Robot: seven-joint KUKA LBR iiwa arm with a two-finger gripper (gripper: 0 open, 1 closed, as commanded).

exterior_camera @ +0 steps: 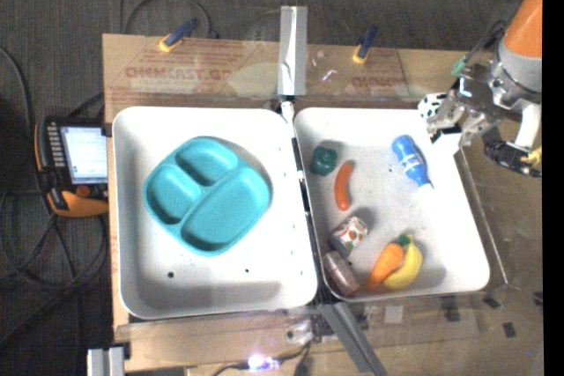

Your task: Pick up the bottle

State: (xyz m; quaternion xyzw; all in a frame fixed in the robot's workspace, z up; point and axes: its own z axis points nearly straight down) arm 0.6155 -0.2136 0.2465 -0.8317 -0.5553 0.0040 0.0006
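Observation:
The blue bottle (pixel 411 159) with a white band lies on its side in the upper right part of the right bin (pixel 471 216), its neck pointing down-right. My gripper (pixel 447 120) hangs over the bin's upper right corner, up and to the right of the bottle and apart from it. It stands open with nothing between its fingers. Above it the arm's orange band (pixel 534 18) enters from the right edge.
The right bin also holds a dark green cap (pixel 324 158), an orange pepper (pixel 343 185), a small can (pixel 350 234), a carrot (pixel 385 264), a banana (pixel 408 265) and a brownish item (pixel 339 274). A teal divided plate (pixel 208 194) lies in the left bin (pixel 141 277).

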